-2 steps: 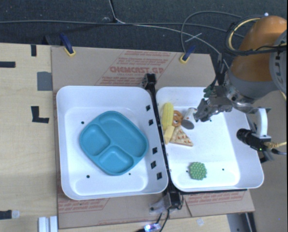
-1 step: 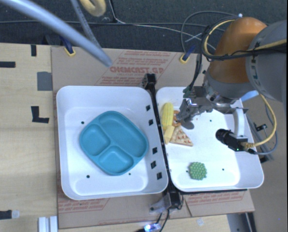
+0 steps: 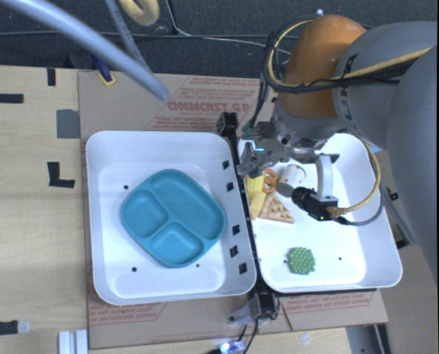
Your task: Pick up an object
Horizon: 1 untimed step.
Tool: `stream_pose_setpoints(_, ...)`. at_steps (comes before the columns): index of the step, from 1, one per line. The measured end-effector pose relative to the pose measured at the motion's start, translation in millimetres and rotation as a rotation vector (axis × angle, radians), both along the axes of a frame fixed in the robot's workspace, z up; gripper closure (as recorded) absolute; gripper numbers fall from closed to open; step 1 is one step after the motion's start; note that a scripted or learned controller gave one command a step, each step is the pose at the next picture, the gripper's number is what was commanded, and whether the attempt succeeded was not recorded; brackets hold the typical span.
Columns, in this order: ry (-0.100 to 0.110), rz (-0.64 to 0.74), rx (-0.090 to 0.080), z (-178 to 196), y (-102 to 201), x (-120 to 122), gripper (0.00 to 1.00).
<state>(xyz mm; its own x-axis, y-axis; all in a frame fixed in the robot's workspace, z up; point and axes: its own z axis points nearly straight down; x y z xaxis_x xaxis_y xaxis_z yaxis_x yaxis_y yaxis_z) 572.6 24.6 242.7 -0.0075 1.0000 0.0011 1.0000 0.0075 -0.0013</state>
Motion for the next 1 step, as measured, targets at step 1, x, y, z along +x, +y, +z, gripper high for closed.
stream_pose_setpoints(1,0.002,-0.002,-0.001,-15.3,49.1,3.2,1.0)
